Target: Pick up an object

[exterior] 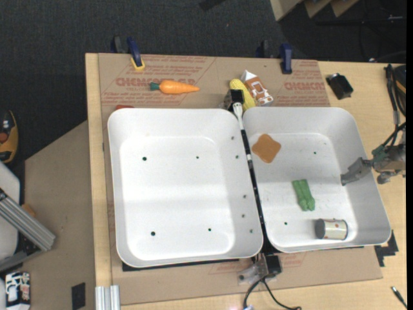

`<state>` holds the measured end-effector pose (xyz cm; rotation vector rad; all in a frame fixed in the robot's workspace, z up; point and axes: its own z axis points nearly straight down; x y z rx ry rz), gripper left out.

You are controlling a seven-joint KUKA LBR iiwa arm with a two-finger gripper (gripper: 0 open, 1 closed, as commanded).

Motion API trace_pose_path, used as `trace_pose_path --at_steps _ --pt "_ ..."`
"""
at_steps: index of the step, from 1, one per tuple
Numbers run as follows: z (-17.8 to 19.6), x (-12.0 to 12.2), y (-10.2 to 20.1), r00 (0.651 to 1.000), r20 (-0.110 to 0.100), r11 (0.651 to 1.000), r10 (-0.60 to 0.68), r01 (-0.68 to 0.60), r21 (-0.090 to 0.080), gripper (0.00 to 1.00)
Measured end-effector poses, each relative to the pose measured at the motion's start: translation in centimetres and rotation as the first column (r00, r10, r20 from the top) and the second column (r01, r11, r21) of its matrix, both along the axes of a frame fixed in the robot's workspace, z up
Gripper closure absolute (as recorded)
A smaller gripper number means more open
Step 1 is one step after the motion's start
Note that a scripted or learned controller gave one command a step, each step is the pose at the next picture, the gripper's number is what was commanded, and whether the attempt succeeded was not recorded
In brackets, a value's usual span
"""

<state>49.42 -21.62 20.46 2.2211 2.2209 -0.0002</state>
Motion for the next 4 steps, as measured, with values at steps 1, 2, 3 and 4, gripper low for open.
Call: trace_pose_path --at_steps 1,2,3,4 --pt "-12.5 -1.6 5.3 1.0 -0.005 1.0 0.002 -0.002 0.004 0.0" --pt "-11.9 6.5 3.6 1.0 0.006 1.0 0.003 -0.003 -0.002 0.0" --pt "-10.9 6.2 3.6 1.0 0.003 1.0 0.001 -0.001 -0.002 1.0" --pt "-1.4 5.5 14.6 1.0 0.01 1.0 0.012 -0.012 0.004 1.0"
